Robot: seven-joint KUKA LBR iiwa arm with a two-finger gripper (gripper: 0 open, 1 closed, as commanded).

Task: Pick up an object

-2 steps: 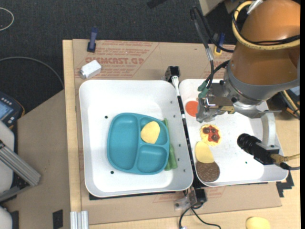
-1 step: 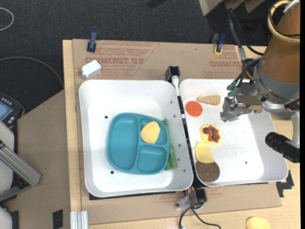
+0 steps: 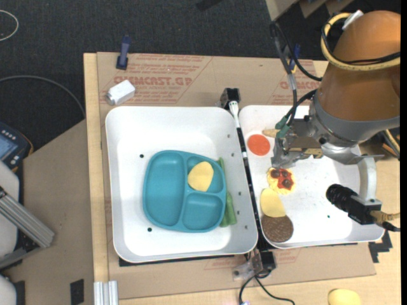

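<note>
We're high above the worktop (image 3: 191, 75), looking down at a slant on both bins (image 3: 127, 234), arm (image 3: 362, 75) entering from the right.

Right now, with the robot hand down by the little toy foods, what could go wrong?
The gripper hangs just above the red-and-yellow toy pizza piece, which lies close to the pale yellow toy slice and the round brown toy cookie. A grab might bump or drag those neighbours. The flat orange disc is also near and could get knocked. Flat pieces may slip away.
</note>
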